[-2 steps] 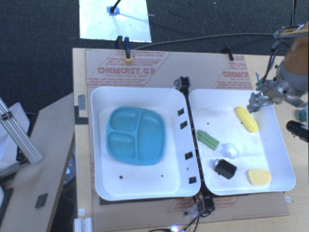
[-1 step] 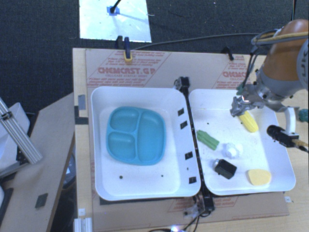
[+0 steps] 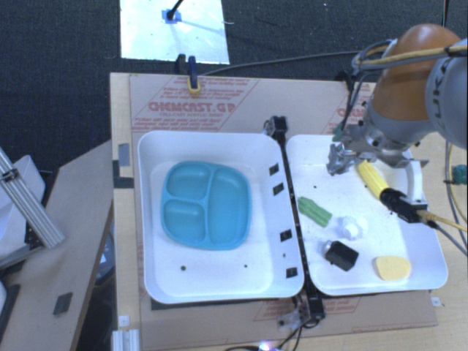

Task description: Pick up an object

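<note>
Four bits sit in the right bin (image 3: 311, 163), green stick (image 3: 314, 210), white wad (image 3: 351, 227), black block (image 3: 341, 254) and yellow oval (image 3: 393, 268) toward its near edge, gripper (image 3: 336, 159) up by the far-left corner, can't tell if it's spread or pinching.

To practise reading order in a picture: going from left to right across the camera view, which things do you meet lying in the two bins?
Blue plate → green piece → black block → yellow piece.
</note>
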Controlling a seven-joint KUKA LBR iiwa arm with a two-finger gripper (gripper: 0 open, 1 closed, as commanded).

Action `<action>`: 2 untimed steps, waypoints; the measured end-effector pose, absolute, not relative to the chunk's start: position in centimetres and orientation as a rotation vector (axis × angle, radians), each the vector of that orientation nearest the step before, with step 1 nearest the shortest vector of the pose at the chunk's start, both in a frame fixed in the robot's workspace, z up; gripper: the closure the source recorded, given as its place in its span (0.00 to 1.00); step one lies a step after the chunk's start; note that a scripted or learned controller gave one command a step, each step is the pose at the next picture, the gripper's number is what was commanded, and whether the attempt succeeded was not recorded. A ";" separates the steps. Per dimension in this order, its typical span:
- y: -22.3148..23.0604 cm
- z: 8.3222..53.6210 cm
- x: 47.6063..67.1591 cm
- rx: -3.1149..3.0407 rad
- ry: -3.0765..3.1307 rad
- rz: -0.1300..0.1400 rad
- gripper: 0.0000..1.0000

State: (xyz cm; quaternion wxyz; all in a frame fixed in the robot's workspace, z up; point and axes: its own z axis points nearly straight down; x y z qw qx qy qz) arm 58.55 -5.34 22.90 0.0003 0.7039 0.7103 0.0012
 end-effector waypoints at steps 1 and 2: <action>0.9 23.2 58.2 2.210 2.233 0.004 1.00; 6.0 22.3 56.5 2.212 2.234 0.002 1.00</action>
